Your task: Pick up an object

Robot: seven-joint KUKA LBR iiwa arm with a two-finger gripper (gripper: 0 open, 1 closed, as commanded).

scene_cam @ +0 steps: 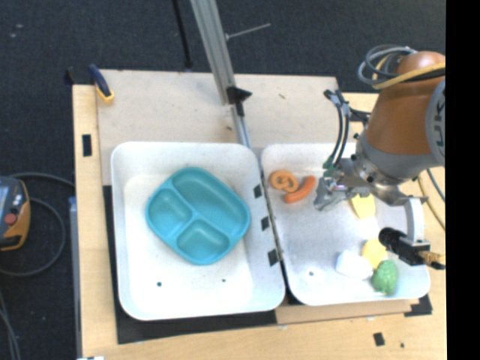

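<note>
I've got the gripper (328, 195) low in the right bin (315, 276), just at three o'clock of the orange sausage (300, 190), likely lining up on it; its grip I cannot tell.

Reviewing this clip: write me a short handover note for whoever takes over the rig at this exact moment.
Gripper: low over the right white bin, just right of the orange sausage-shaped toy and the orange ring-shaped piece; nothing visibly held.
Other right-bin items: pale yellow block, yellow piece, white lump, green bumpy toy.
Left white bin: blue three-compartment plastic tray.
Done: arm positioned over the right bin.
Left: grasp and lift one object, likely an orange one.
</note>
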